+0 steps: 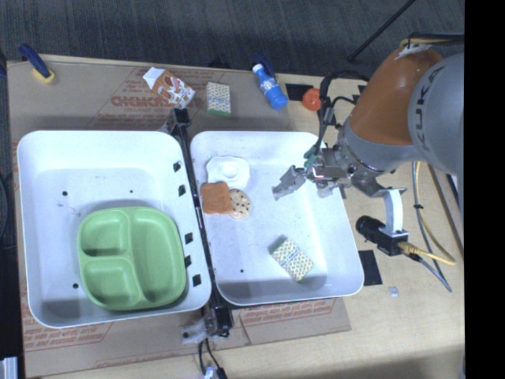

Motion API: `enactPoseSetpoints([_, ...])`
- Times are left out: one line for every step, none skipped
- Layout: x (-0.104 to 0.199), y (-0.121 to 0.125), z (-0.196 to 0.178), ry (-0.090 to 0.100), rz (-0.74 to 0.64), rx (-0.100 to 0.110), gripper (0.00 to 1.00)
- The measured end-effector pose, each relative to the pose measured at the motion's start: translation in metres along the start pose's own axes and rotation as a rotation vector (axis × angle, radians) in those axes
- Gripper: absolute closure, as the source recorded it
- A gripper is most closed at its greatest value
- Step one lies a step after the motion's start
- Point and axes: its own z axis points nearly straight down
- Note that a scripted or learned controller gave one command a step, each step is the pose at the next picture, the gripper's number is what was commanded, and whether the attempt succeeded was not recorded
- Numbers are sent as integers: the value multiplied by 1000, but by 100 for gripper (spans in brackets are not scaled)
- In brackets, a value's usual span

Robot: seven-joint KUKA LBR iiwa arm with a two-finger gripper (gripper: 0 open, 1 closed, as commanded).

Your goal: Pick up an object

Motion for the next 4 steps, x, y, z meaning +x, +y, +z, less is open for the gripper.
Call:
enactPoseSetpoints([-16,-64,43,-1,1,3,0])
enactPoseSetpoints([-14,-60,143,-5,-1,-9,0])
enactPoseSetpoints([23,-34,142,-8,0,-12,0])
enactPoseSetpoints([54,-58,142,-9,0,-17,0])
